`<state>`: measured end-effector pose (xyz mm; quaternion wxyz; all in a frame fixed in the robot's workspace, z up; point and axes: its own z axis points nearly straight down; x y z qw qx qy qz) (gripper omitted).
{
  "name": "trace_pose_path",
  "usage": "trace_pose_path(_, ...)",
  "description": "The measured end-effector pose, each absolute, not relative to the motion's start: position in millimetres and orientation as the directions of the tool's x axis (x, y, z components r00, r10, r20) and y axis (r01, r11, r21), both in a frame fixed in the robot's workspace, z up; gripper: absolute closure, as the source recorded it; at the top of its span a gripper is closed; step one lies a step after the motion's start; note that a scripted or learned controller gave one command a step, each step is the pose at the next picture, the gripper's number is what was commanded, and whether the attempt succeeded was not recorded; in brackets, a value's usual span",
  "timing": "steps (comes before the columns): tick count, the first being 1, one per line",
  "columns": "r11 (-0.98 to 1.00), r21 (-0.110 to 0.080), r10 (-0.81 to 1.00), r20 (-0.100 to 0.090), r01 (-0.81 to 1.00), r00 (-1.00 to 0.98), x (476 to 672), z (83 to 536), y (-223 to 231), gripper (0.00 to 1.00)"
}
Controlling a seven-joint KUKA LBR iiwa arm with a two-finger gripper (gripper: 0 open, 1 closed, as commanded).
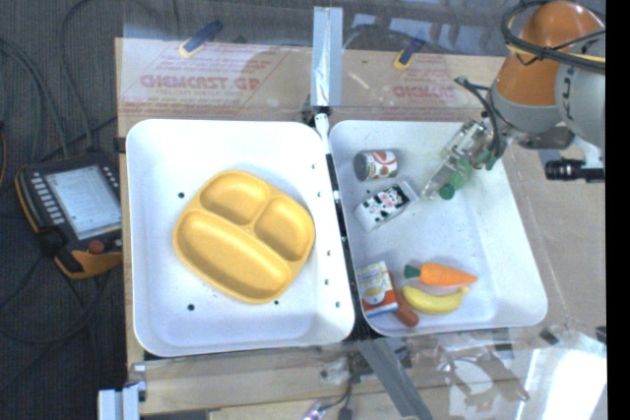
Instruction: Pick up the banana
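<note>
The table (226,79) carries two shallow white bins side by side. The left bin (157,310) holds a yellow divided plate (244,234) with three compartments, lying near its middle. The right bin (492,251) holds the smaller things. The grey arm (551,79), with its orange band, reaches in from the right, and its end effector (445,185) hangs over the upper part of the right bin, fingers pointing down and left; whether they are spread or closed I cannot tell, and nothing shows between them. The banana (433,299) lies near the bin's front edge, touching a carrot (445,274) just behind it. A small carton (374,286) sits left of the banana. A black-and-white carton (384,205) and a can (376,163) lie further back.
</note>
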<state>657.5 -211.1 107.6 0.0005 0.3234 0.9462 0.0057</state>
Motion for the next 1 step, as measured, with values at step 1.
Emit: trace_pose_path(1,0.865,0.0,0.502,-0.002,0.502,-0.865,584.8,142.9,-166.1,0.0)
